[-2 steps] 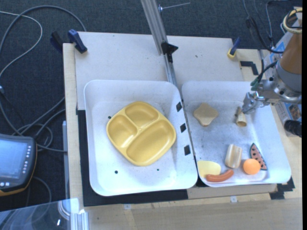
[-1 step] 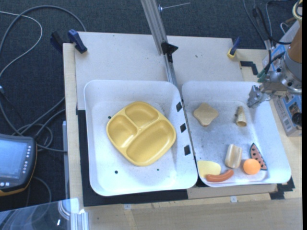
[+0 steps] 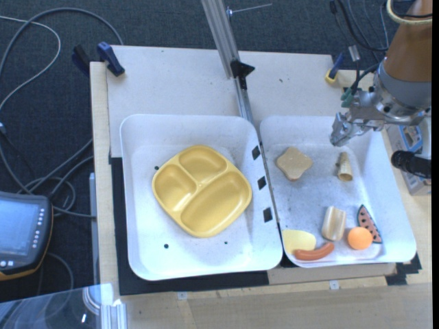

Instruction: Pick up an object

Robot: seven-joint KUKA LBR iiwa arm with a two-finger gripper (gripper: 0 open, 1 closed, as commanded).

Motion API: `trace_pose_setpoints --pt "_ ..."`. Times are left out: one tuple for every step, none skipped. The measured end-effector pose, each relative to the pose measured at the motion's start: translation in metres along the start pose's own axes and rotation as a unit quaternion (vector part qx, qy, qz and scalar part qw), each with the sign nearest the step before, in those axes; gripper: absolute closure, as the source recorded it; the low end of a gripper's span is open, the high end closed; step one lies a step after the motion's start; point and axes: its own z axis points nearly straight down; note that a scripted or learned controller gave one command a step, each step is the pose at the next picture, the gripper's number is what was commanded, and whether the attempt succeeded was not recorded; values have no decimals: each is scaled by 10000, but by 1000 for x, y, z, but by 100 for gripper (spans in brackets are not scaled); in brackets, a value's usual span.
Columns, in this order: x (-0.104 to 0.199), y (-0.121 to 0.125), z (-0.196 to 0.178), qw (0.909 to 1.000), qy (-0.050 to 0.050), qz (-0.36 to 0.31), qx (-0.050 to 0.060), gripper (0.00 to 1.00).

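Plate [image 3: 202, 200] was mustard yellow, plain, in the white left bin [image 3: 137, 142]. Right bin [image 3: 391, 177] also white w/ fine dark speckles. Relative to the plate: toast slice [image 3: 293, 163] to its right was tan; small roll [image 3: 343, 166] beyond that was pale beige. Lower right of the plate: yellow wedge [image 3: 299, 240], red-orange sausage [image 3: 314, 253], beige block [image 3: 333, 223], orange ball [image 3: 359, 238], melon slice [image 3: 367, 223] red w/ black seeds. Arm [image 3: 411, 46] was grey w/ orange band. Gripper [image 3: 341, 134] was grey metal.
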Motion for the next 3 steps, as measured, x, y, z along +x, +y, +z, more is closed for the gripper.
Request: trace_pose_setpoints --pt "53 11 -3 10000 1 -2 2 100" --pt "101 35 7 10000 1 2 7 100" --pt "146 46 24 10000 -2 7 13 100"
